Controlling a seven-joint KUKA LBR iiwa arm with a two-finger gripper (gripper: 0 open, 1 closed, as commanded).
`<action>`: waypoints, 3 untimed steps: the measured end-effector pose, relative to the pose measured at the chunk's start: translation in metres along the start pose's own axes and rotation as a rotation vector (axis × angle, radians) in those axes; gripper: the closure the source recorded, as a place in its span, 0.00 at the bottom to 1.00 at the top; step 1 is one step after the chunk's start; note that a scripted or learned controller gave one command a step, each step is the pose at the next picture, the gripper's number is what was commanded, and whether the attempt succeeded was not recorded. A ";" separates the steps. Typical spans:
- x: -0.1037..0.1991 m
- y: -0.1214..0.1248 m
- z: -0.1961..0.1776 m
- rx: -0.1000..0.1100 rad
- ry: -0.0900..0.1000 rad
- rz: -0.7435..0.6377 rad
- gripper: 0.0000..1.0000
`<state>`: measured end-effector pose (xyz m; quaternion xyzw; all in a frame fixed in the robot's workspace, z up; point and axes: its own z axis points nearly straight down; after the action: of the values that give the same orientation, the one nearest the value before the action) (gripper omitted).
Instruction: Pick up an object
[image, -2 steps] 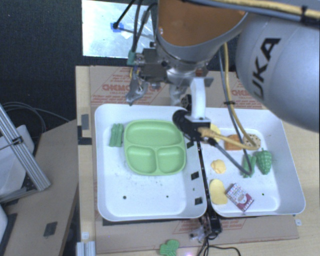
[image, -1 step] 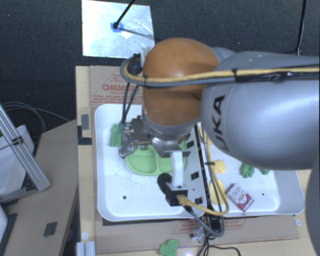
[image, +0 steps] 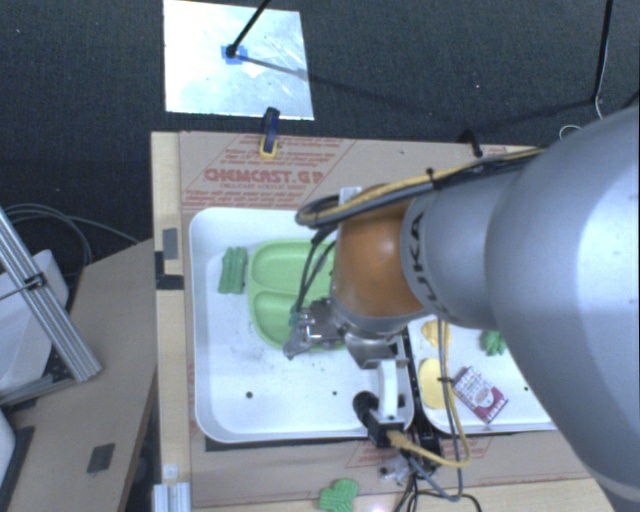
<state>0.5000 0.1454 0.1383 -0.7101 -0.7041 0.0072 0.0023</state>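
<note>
- Using the left bin (image: 255, 400) as my reference for everything. Near its left wall there's a small ridged green piece (image: 232, 270) lying flat on its own.
- Just right of that, in the bin's upper middle, is a big light-green divided dish (image: 272, 285). That looks like the pick target to me.
- The gripper (image: 301, 338) is down at the dish's lower right edge, roughly mid-bin. Honestly can't tell if it's open or closed, and I don't see anything clearly clamped in it. The wrist blocks the view.
- Past the left bin's right wall, the right bin (image: 505, 420) has a yellow thing (image: 431, 382), a red-and-white packet (image: 479, 392) and a little green bit (image: 492, 343).
- My worries:
  - The dish is wide and smooth, so a grab on its rim could slip off or just tip it.
  - If the tool is pushing on the dish rather than straddling the rim, it'll only shove it toward the bin's left wall.
  - The dangling cables (image: 440, 455) below the bin's front rim could snag.
</note>
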 end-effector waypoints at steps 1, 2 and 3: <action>-0.015 0.085 0.024 -0.019 0.006 -0.007 0.00; -0.097 0.022 -0.049 -0.013 0.006 -0.002 0.00; -0.167 0.019 -0.045 -0.014 0.006 -0.003 0.00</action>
<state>0.5183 -0.0217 0.1843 -0.7089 -0.7053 0.0003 -0.0006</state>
